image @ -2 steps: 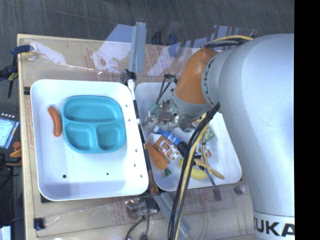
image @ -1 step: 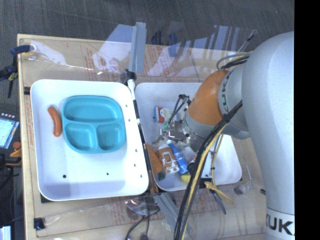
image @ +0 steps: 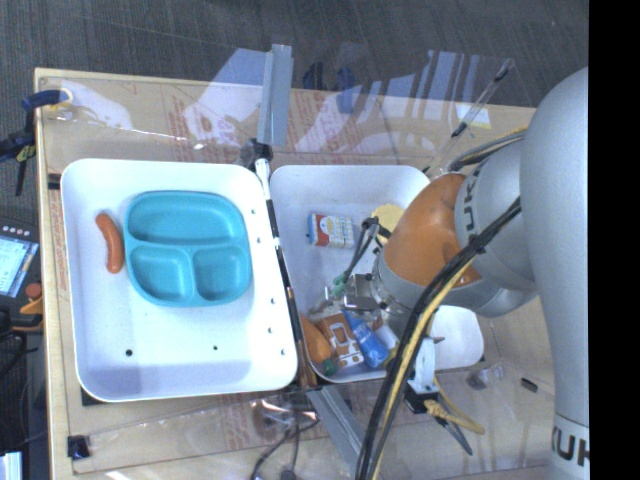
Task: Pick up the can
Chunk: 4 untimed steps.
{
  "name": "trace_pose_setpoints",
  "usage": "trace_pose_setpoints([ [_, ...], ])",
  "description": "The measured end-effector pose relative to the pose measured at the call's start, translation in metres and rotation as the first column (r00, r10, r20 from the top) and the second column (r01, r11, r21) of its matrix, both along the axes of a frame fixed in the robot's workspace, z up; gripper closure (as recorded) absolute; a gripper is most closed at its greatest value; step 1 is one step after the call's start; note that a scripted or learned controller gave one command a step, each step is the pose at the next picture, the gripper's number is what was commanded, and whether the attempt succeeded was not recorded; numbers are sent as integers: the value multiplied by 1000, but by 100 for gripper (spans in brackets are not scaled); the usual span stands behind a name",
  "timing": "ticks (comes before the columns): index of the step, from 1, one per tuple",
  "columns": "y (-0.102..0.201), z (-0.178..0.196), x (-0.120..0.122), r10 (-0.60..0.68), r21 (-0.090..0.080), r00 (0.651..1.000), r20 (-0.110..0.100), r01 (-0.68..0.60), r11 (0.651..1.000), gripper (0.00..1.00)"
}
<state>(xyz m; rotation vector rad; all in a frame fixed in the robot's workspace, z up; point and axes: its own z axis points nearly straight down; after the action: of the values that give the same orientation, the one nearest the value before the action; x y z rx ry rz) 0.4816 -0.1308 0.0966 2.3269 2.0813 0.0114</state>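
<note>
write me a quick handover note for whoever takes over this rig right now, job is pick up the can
Hand: low in the right bin, over the clutter at its near end; whether it is open or shut cannot be told.
Can: lying on its side in the upper middle of the right bin, apart from the hand.
Left bin: blue divided tray with a sausage beside it.
Done: nothing visibly picked yet.
Left: get the hand onto the can, grip it, lift it.
</note>
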Motion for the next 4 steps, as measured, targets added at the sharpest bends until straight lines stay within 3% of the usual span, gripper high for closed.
trace_pose_setpoints([
  [1,-49,63,36,-67,11,997,-23,67,998,0],
  [2,-52,9,6,28,-6,999,19,-28,1000,0],
  [3,-29,17,16,567,-72,823,26,-564,822,0],
  [4,-83,17,75,529,-11,848,-5,-529,848,0],
])
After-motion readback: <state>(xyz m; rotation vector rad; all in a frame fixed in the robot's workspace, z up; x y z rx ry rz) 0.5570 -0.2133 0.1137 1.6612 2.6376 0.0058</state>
